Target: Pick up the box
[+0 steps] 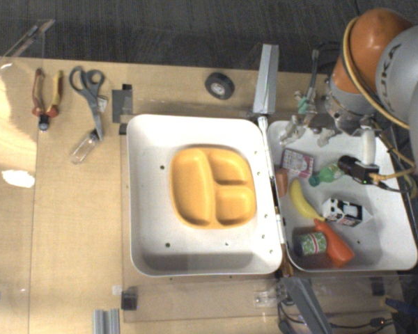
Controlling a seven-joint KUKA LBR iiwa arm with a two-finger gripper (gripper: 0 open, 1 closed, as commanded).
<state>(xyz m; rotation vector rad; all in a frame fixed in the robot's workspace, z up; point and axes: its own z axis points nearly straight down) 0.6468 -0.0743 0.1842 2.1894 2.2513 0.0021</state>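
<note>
1. Pink, small cardboard box (297,162) lies flat in your right white bin (397,259), near its upper-left corner, beside the yellow banana (301,200).
2. Your gripper (319,125) hovers just above-right of it; I cannot tell how its jaws stand.

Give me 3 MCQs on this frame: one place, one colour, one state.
1. Where is the box?
A. Right bin, far left corner
B. Left bin, on the tray
C. On the bench by the scissors

2. What colour is the tray in the left bin?
A. Blue
B. Yellow
C. Black

3. How does the box stand to the hand?
A. Lifted clear of the bin
B. Lying in the bin, apart from the hand
C. Dropped in the left bin

Key: 1 A, the box lies by the right bin's left wall, at the far end. 2 B, the tray is plain yellow. 3 B, the box rests on the bin floor, with the hand beyond it near the far rim.
</note>
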